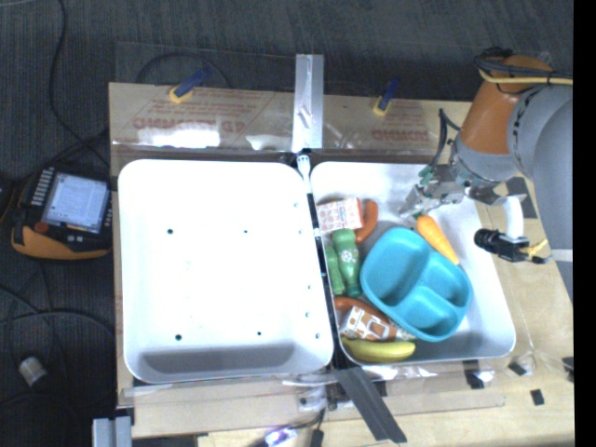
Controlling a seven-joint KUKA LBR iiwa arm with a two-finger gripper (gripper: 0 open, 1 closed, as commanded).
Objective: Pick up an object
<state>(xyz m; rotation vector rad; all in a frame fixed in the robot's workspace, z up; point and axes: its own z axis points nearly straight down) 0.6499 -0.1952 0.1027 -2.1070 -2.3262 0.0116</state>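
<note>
Two shallow white bins sit side by side on the bench. The left bin (pixel 149 277) shows bare white floor with a few small dark specks. The right bin (pixel 498 329) carries all the objects.

Contents of the right bin: a blue two-compartment dish (pixel 414 282) lies tilted across the middle. An orange carrot (pixel 438 237) lies just beyond the dish's upper right rim, pointing down and to the right. Against the dividing wall stand a small red-and-white carton (pixel 338 214) and, just below it, a green bottle-shaped item (pixel 346 261). A reddish item (pixel 369 216) shows behind the carton. Near the lower edge lie a printed packet (pixel 366 323) and a yellow banana (pixel 379 349), both partly tucked under the dish.

The arm enters from the right, its orange band (pixel 489 119) above the wrist. The gripper (pixel 430 194) sits low over the upper right part of the right bin, its tip just above the carrot's thick end. Contact with the carrot cannot be confirmed. Whether the gripper is open or closed cannot be told at this resolution, and no object is seen within it
</note>
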